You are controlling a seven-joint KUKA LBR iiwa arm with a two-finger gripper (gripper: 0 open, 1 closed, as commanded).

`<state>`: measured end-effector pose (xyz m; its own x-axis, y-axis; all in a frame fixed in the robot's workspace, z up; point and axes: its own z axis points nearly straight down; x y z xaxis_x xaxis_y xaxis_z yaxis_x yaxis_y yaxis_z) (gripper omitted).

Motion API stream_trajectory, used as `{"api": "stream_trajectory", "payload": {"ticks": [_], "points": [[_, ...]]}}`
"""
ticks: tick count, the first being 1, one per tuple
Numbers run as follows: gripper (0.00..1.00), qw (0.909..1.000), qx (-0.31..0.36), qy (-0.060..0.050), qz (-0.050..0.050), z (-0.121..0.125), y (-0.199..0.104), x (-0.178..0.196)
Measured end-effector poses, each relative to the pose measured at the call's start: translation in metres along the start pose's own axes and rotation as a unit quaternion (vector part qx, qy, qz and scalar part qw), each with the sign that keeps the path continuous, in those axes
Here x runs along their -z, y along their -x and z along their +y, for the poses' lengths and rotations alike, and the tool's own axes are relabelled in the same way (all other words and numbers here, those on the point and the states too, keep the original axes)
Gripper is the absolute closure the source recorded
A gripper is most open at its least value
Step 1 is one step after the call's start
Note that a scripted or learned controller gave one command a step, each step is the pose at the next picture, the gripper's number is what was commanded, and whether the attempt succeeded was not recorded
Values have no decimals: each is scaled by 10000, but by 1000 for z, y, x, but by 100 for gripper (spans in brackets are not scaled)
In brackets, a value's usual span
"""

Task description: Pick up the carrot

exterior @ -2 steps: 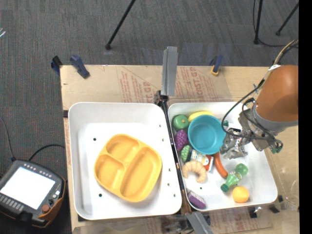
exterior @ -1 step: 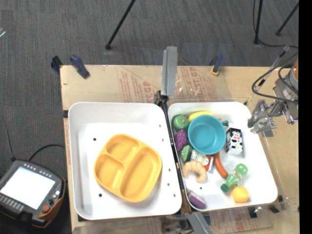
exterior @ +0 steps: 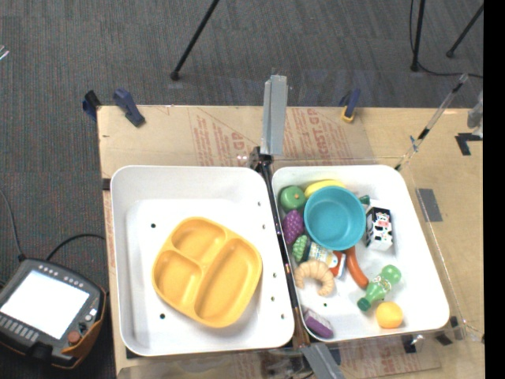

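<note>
— In the right bin (exterior: 422,235), where does the carrot (exterior: 357,268) lie?
— Slantwise below the teal bowl (exterior: 335,217), just beside the croissant (exterior: 316,275), with the green bottle (exterior: 379,286) and the orange (exterior: 388,315) near it on the other side. A milk carton (exterior: 379,228) stands above it.
— And the pincer?
— I can't place it, so its state I cannot tell.
— The surroundings?
— The left bin (exterior: 130,212) holds a yellow divided plate (exterior: 207,270). Both bins sit on a cardboard-covered tabletop (exterior: 197,136), on dark carpet (exterior: 79,38). A tablet (exterior: 47,306) lies at the lower left.
</note>
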<state>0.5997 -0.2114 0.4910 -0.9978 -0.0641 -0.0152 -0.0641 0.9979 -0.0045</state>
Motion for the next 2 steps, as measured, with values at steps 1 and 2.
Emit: {"api": "stream_trajectory", "payload": {"ticks": [1, 2], "points": [[100, 9991, 409, 60, 122, 39, -41, -256], [100, 9999, -41, 52, 128, 75, -84, -347]]}}
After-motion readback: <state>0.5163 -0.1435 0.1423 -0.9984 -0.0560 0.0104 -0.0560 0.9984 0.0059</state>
